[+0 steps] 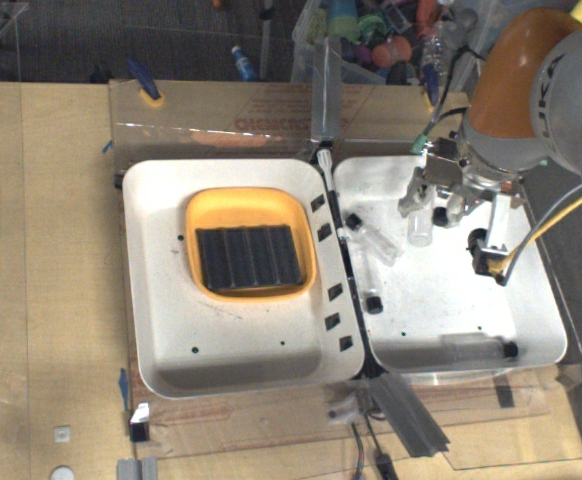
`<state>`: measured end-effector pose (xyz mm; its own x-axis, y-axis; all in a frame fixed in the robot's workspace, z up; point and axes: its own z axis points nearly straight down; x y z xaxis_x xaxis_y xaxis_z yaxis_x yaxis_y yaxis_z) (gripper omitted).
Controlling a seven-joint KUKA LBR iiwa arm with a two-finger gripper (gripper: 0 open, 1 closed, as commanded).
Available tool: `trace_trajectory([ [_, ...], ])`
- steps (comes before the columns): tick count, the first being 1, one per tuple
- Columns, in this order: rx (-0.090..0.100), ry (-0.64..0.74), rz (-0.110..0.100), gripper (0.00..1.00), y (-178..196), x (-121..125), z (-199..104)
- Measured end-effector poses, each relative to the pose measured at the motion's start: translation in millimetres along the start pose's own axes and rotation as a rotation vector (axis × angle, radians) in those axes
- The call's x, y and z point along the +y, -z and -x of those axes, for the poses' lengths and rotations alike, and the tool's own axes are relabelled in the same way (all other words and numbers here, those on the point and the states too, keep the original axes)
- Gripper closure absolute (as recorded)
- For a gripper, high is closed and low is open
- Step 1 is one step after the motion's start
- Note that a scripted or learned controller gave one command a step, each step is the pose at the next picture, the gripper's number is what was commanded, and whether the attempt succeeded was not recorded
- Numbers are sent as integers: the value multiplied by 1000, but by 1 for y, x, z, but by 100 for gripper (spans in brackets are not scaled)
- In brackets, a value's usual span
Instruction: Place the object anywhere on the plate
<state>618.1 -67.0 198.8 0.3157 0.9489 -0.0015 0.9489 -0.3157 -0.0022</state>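
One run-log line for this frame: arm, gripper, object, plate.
arm: over right bin | gripper: low above bin floor | object: clear piece lying in right bin | plate: orange, left bin, bears dark ribbed block

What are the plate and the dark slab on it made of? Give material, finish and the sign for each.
Plate: probably plastic, orange-yellow, smooth and slightly glossy; its rounded rim catches soft highlights.
Dark slab: likely rubber or matte plastic, black with raised ribs running along it; it shows almost no shine, so the exact material stays open.
White bin: seemingly moulded plastic, smooth, with rounded corners.
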Motion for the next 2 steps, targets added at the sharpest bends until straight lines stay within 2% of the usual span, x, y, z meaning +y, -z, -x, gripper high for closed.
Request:
trace_trajectory([
  [1,0,97,3,100,-3,27,-30],
  [2,0,219,4,100,-1,34,-51],
])
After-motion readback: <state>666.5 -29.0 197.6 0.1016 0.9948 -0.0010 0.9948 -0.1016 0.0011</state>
